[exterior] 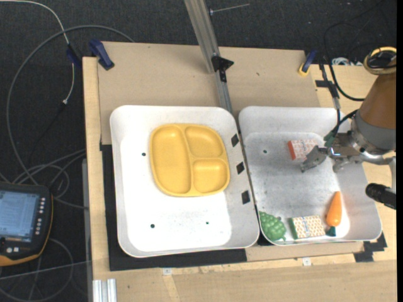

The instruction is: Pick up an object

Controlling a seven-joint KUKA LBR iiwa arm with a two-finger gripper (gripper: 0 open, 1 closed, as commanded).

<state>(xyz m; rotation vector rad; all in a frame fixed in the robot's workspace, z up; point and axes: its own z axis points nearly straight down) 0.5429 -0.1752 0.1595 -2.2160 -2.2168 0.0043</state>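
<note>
I see the gripper [313, 160] low in the right bin [283, 187], its tip just beside a small red-and-white packet [301, 148] lying up-left of it. I cannot tell whether the gripper holds anything. The packet's print is too small for me to read.

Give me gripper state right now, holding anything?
Two-finger gripper: over the right white bin, beside the small red-and-white packet; open or closed cannot be told, and nothing is seen between its fingers.
</note>
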